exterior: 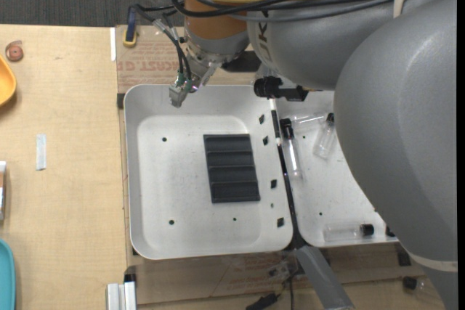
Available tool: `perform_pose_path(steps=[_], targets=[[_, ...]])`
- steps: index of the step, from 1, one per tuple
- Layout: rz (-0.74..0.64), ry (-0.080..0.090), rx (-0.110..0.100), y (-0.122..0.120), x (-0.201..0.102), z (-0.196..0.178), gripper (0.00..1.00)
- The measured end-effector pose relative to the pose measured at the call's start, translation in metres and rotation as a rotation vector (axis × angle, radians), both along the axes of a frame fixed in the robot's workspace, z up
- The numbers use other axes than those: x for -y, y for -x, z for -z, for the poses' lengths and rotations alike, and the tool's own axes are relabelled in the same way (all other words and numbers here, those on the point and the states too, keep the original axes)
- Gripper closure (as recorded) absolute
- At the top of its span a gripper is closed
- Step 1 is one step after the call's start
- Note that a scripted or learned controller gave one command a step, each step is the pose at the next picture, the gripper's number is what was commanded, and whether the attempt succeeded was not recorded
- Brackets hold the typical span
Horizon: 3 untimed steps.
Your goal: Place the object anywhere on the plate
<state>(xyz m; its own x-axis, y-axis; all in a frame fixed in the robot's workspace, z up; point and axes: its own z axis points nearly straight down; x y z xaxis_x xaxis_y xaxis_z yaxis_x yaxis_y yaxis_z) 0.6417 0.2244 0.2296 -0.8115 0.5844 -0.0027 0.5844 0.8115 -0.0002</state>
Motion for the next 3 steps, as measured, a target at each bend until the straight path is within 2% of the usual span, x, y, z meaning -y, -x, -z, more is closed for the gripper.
perform_pose_path(steps=[1,2,3], targets=[[-0.045,-0.001,-0.001,-0.008,-0.004,0.101,1.00],[-0.196,-0.001,-0.002,0.069,-0.003,0.043,1.00],[-0.316,-0.001,-0.003,0.108,-0.002,0.017,1.00]])
